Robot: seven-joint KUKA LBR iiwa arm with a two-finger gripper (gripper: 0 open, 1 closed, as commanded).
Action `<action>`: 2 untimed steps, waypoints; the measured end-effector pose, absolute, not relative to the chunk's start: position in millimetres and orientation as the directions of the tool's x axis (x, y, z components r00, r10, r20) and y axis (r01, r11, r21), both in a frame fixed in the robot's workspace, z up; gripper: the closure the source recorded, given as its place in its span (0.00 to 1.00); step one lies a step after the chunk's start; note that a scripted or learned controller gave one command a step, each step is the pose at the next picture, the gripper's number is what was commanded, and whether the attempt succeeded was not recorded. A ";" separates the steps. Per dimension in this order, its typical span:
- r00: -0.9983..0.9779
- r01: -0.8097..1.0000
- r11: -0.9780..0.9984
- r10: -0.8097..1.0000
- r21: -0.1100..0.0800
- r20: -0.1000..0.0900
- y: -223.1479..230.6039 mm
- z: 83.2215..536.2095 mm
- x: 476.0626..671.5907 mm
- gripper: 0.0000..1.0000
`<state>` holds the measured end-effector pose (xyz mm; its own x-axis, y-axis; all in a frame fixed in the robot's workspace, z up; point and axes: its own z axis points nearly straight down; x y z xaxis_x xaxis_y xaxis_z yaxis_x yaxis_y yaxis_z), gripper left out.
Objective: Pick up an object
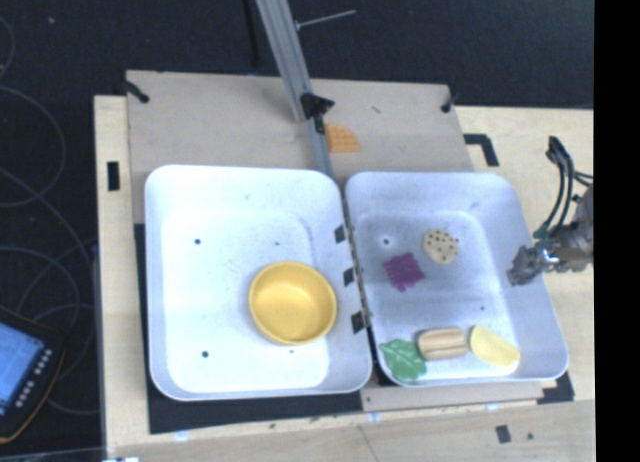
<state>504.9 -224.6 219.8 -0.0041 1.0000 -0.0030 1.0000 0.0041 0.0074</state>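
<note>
Gripper (524, 266) at 3 o'clock rim of right bin (520, 212); jaw state cannot be determined. Yellow bowl (292, 301) in left bin (180, 212), toward 5 o'clock.

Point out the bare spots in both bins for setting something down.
Left bin: bare along its far side and left, around the yellow bowl. Right bin: bare far-left corner and centre. Crowded near edge: green piece, bread roll, yellow slice.
</note>
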 end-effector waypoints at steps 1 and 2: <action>-0.005 1.000 0.005 1.000 0.006 -0.002 -225.6 249.1 506.6 1.00; -0.007 1.000 0.007 1.000 0.003 -0.001 -169.0 240.7 521.5 1.00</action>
<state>521.5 -169.0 240.7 -0.0072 1.0000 -0.0008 1.0000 0.0073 0.0032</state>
